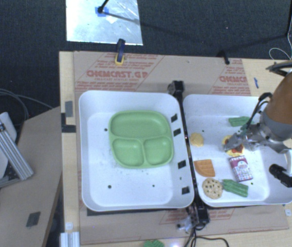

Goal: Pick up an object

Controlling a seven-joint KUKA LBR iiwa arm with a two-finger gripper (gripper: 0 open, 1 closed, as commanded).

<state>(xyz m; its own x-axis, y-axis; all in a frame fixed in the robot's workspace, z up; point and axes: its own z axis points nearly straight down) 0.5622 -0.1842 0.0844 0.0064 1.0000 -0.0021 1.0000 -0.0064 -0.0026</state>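
Down at the near edge of the right bin (277, 192) sits a round cookie (212, 188), touching a green piece (236, 187) that lies just beside it. Behind those, an orange wedge (204, 167) and a small red-and-white box (240, 168) lie a little apart. Further back, a pale yellow lump (197, 139) rests near the divider, and another green piece (238, 121) lies toward the far side.

Now the gripper (234, 143): it's low over the middle of the right bin, right on top of a small yellow-and-red item (233, 150). Dark fingers and the wrist crowd that spot, so whether the jaws are apart or closed on anything, I cannot tell. That item is half covered and hard to identify.

Over on the right, the arm (290, 109) runs out of view, its orange band cut off by the edge.

Across in the left bin (92, 153), a green divided plate (138, 139) lies flat in the middle, three compartments showing.
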